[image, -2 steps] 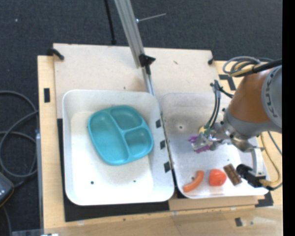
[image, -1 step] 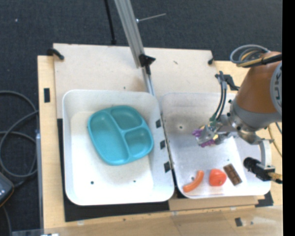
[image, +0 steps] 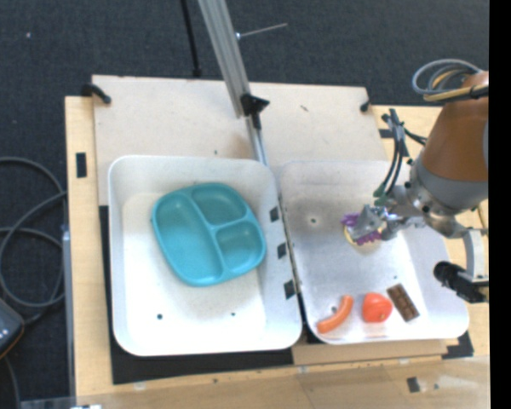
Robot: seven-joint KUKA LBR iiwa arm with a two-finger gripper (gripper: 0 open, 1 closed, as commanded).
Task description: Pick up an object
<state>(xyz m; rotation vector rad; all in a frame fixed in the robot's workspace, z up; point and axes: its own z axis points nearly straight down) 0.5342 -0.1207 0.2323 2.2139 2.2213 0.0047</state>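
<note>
Bench (image: 85, 228): bears two shallow white bins side by side, with a pale board behind them.

Left bin (image: 128, 313): lies well to the left of the pincer. It holds a teal plate (image: 209, 233) with three compartments, lying flat near the bin's middle.

Right bin (image: 324, 194): the pincer works over this one, above its middle part and toward its right wall.

Arm (image: 456, 156): enters from the right, with the orange band showing above the grey wrist. Cables run along it down toward the pincer.

Metal post (image: 226, 49): slants up behind the bins, well up and left of the pincer.

Pincer (image: 370, 227): sits low over the right bin's floor. A small purple and yellowish object (image: 358, 228) appears at its tip, touching it or caught in it. The frame is too blurred there to tell whether the pincer is released or clenched, or whether the object is truly grasped.

Smaller items, all at the near edge of the right bin, below the pincer:
- Carrot (image: 336, 313): orange, curved, lying down and to the left.
- Tomato (image: 376, 308): red-orange and round, almost straight below, just beside the carrot.
- Brown block (image: 402, 302): down and slightly right, just beside the tomato, lying at a slant.
</note>
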